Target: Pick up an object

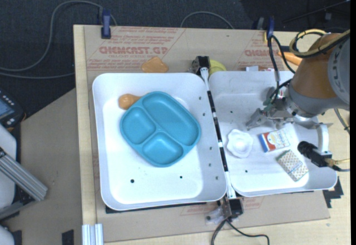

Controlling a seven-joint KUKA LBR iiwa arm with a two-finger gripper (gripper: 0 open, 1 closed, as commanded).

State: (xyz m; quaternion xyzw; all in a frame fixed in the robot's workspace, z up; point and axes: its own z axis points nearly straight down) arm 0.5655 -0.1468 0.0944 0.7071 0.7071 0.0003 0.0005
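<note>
Gripper [266,116] low over the right bin [245,85], fingers too blurred to tell whether they are parted or closed.

Arm [317,80] reaches in from the right, its orange band above the wrist. Near the gripper, in the same bin, lie a small white cup-like object [240,143], a red, white and blue packet [275,140] and a patterned box [292,164]. The left bin [111,171] holds a blue divided plate [160,128] with what seems an orange piece [128,101] just beside it.

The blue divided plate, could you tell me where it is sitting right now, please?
The blue divided plate lies in the left bin, above its middle, with a small orange object touching its upper-left edge.
</note>
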